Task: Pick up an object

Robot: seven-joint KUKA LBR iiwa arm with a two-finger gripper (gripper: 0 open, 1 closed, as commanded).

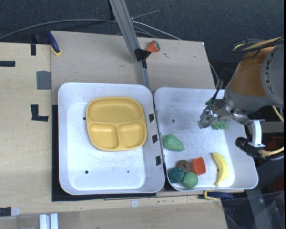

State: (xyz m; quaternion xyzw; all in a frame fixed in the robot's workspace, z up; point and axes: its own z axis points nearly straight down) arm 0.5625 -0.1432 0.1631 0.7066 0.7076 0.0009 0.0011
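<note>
A glossy yellow plastic tray (117, 123) with three moulded compartments is seen lying flat in the left white bin (69, 142), and serves as the landmark. To its right, in the right bin (181, 99), whose smooth floor is speckled with dark marks, the metal gripper (208, 120) is lowered over a bumpy green object (220, 125) at the far side from the tray; whether it is spread or pinching cannot be told. Just right of the tray a ridged green leafy piece (172, 142) lies. Below and right of the tray a brown ring (183, 165), a red-orange block (199, 166), a knobbly teal lump (176, 175) and a round green ball (190, 180) are clustered, with a curved yellow banana (220, 168) beyond them.
</note>
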